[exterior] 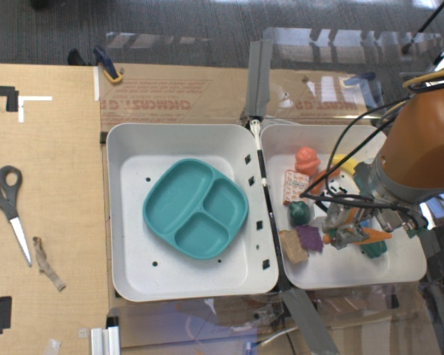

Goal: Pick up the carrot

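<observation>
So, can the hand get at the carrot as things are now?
Probably yes. The hand is low in the right bin, with the carrot right beside its fingers and nothing lying over it. The purple toy and a teal item crowd close, so a clean grasp is uncertain.

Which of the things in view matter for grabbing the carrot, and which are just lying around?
Part of the job:
carrot, lying in the right bin
gripper, down in that bin beside the carrot

Just lying about:
teal divided plate in the left bin
purple toy, dark green toy and pink toy in the right bin
scissors on the bench
</observation>
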